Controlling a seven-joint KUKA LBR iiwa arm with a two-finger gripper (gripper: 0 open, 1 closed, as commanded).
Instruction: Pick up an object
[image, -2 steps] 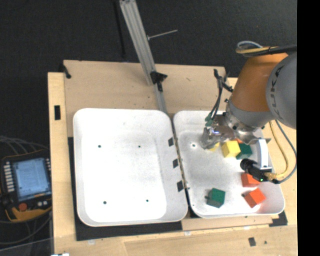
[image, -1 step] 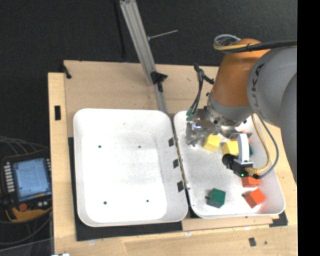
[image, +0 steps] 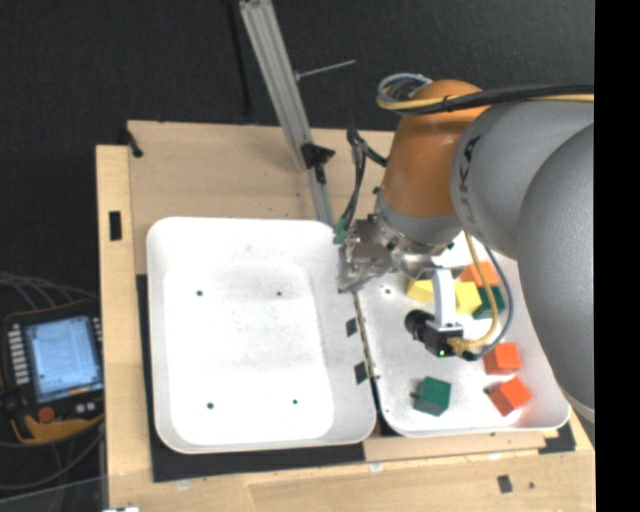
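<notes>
- The arm (image: 520, 190) is seen reaching in from the right, its grey bulk covering the upper part of the right bin (image: 400, 415); the orange band (image: 425, 160) sits above the wrist
- The end effector (image: 358, 262) is placed low over the seam between the two bins, at the upper left corner of the right bin; how far it is open cannot be told, and nothing can be made out in its hold
- The left bin (image: 245, 330) is shown as a bare white floor with four small dark dots
- In the right bin a green block (image: 432, 395) is found near the front edge, lying apart from the others; two orange blocks (image: 504, 358) are set at the right side, one just behind the other; a yellow block (image: 440, 292) and a further green piece (image: 488, 300) are partly hidden by the wrist and its cables
- The tabletop (image: 220, 170) is of pale wood; a handheld screen unit (image: 58, 362) is noted off its left edge
</notes>
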